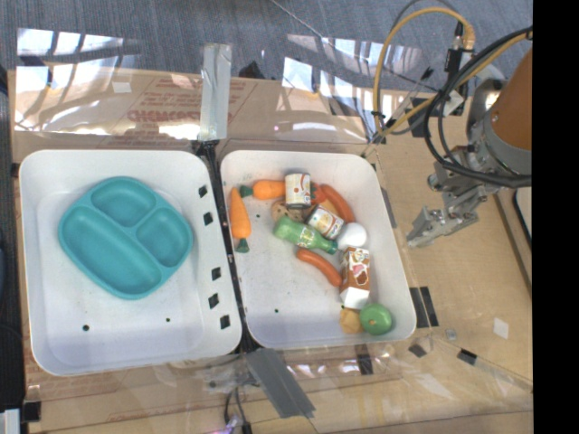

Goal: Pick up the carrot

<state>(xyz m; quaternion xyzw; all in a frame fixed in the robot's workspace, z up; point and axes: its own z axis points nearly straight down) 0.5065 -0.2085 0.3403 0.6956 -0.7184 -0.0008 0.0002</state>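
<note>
The carrot (239,217) is a slim orange piece with a green stub at its near end. It lies lengthwise along the left wall of the right bin (271,319). A second, shorter orange piece (267,189) lies just behind it, towards the back wall. My gripper (425,232) hangs outside the right bin, over the bench to the right of the bin's right wall. It is far from the carrot and there is nothing in it.
In the right bin there are also two small cans (298,189), a green bottle (303,235), two sausages (318,265), a white egg (353,235), a carton (355,274) and a green apple (376,318). The left bin (54,333) bears a teal divided plate (127,235). Cables (407,52) loop above the arm.
</note>
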